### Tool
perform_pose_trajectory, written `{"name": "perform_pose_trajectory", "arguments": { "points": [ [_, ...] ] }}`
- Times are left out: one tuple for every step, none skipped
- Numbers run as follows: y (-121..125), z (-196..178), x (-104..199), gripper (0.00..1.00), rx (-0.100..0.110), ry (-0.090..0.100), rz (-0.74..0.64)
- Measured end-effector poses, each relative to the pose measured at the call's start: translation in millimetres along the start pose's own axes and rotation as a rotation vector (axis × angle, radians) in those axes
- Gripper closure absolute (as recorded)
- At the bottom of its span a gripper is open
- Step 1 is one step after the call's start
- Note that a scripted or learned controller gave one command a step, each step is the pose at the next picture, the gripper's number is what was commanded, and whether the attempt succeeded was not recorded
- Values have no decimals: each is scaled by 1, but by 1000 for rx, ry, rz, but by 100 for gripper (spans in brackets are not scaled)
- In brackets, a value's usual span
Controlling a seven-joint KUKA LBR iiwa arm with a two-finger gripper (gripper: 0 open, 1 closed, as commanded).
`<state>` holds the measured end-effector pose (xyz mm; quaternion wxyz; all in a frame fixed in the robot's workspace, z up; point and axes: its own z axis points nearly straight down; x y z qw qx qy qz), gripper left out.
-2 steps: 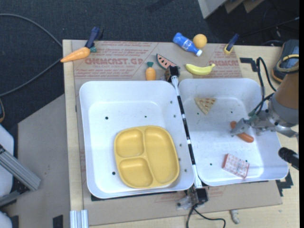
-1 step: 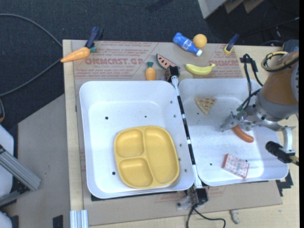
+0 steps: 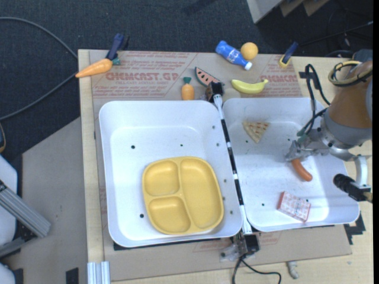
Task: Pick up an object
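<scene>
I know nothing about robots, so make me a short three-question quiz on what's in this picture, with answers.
1. True or false: the yellow divided plate lies in the left bin.
2. Which lies nearest the gripper? A banana B sausage C carrot
3. Fill in: the waffle wedge lies in the ___ bin.

Key: 1 true. 2 B. 3 right.

Well apart from my hand (image 3: pixel 301 151), in the other white bin (image 3: pixel 118 123), lies a yellow three-compartment plastic plate (image 3: pixel 183 194). Nearer my hand, outside the bins, rest a yellow toy banana (image 3: pixel 249 86) and a blue plastic bottle (image 3: pixel 232 54).
</scene>
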<state>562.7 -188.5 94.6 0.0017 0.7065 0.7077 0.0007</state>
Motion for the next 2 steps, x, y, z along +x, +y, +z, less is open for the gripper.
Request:
{"name": "perform_pose_trajectory", "arguments": {
  "points": [
    [14,10,84,100,4,3,0],
    [31,-90,143,100,2,2,1]
  ]
}}
